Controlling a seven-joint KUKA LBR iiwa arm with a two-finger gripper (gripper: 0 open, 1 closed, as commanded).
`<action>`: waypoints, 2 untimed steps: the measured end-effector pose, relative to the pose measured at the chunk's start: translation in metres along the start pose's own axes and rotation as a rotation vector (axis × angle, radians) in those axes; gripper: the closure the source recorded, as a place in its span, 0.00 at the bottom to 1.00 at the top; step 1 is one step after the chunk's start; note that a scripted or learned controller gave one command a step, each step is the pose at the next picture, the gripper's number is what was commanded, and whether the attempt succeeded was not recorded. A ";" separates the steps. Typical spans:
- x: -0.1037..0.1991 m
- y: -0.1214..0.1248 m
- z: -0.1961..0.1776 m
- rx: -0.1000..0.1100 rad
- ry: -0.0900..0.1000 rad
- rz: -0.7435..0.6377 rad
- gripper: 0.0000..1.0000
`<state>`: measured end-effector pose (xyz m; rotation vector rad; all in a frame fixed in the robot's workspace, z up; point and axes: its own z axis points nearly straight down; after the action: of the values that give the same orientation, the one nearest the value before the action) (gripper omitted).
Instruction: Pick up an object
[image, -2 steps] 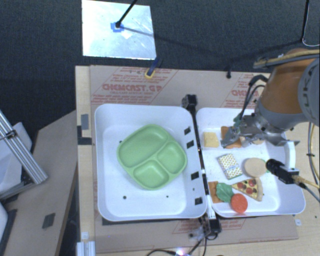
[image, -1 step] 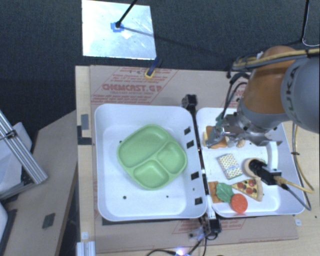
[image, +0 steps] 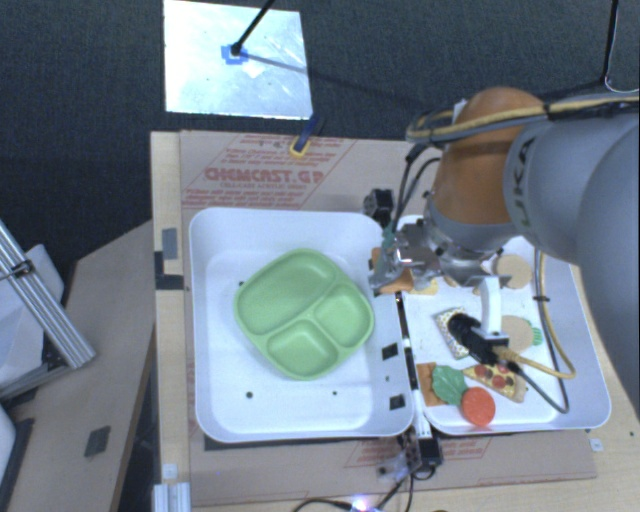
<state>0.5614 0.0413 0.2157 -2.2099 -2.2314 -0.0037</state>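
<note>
Jaws: low over the wall between the bins, at the far left corner of the right bin (image: 590, 400). Whether they were apart or together could not be told, and no thing was seen held.
Beside jaws: an orange bit (image: 385, 272) lay against the wall, too blurred to name.
Risk there: a closing stroke would likely have pinched the wall or jammed on it.
Targets: the pizza (image: 497, 381), leaf (image: 449, 381) and tomato (image: 478, 406) were crowded at the near edge, well apart from the jaws.
Risk there: a grab could have caught two at once, and the round tomato might have rolled free.
Plate (image: 303, 315): it lay flat in the left bin (image: 215, 400), broad and probably poor to grip.
</note>
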 end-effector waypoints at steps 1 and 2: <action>0.002 -0.012 -0.003 0.001 -0.002 0.004 1.00; -0.007 -0.008 0.001 0.000 -0.003 0.009 1.00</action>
<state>0.5536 0.0340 0.2148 -2.2213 -2.2229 -0.0002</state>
